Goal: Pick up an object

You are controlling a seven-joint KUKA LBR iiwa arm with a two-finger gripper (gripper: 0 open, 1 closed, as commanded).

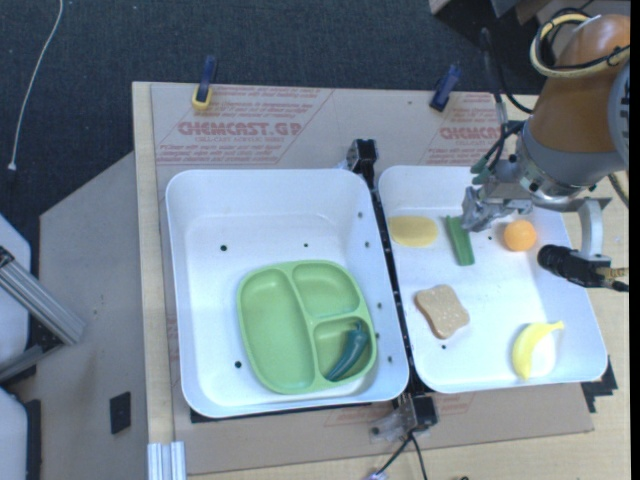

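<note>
Partly hidden, gripper [478,211] above green stick [460,241], its opening impossible to tell.

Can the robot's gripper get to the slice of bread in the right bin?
Probably yes. The gripper hangs over the same bin, near the green stick. The bread slice lies flat with bare floor all round it and nothing on top, so the way down looks free.
</note>
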